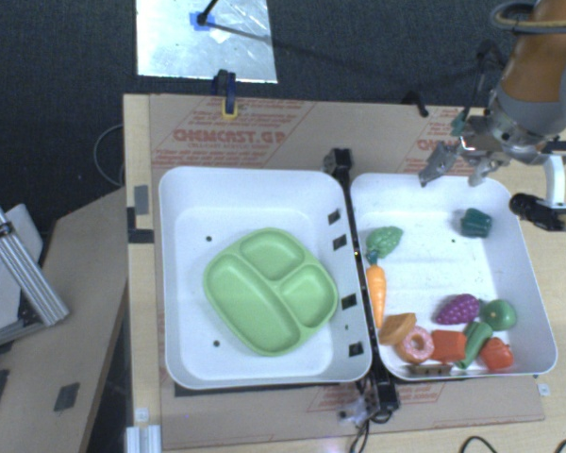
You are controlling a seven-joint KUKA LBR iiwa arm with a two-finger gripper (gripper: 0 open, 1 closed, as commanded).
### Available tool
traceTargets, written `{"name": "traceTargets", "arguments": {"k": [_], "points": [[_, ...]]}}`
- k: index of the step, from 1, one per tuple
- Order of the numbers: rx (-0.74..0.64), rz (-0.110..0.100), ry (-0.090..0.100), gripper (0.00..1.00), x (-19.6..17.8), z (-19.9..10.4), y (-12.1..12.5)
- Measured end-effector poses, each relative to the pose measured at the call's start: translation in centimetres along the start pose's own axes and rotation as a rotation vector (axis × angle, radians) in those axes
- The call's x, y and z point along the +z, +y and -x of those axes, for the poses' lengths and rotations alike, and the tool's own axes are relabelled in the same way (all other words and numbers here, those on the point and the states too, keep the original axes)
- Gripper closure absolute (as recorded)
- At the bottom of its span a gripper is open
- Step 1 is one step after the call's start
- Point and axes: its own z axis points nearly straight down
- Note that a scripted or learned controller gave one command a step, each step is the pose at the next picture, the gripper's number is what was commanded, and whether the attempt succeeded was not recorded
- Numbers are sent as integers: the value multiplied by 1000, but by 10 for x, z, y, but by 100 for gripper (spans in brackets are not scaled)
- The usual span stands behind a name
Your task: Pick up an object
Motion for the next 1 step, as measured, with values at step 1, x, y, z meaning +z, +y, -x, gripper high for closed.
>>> {"name": "traceTargets", "arguments": {"k": [1], "points": [[-2,11,-2,0,-7,0,2]]}}
